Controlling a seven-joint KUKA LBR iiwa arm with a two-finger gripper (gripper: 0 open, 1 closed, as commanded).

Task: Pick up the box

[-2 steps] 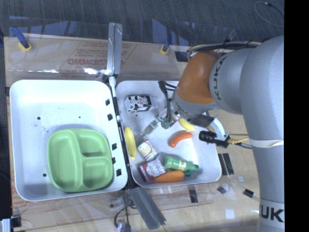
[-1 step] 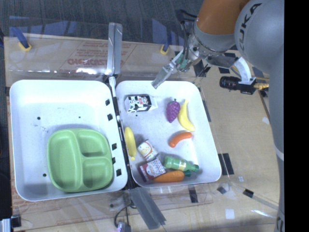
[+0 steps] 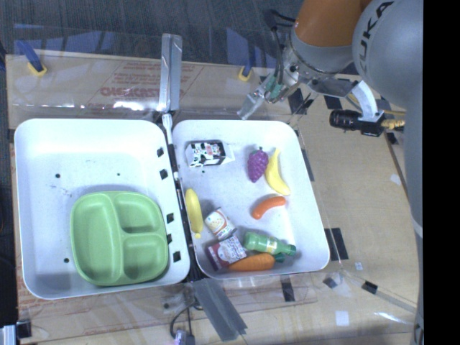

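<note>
Left bin: 1 green divided plate with 3 compartments, sitting toward the bin's front, slightly tilted. Right bin: box, white with black cow-pattern print, lies flat in the back-left corner, near the divider wall between the 2 bins. Along the left wall, a yellow banana-like piece; just beside it a small tilted can, and in front of that a red-and-white packet. A carrot lies along the front wall, touching a green bottle on its side. Mid-bin: an orange sausage-shaped piece. Toward the back-right: purple grapes right beside a 2nd banana. Gripper hangs above the bench just past the right bin's back edge, well apart from the box, nothing seen between the jaws; cannot tell if the jaws are apart or together, too small and blurred. Grey arm with orange band enters from the bench's back-right corner.
</note>
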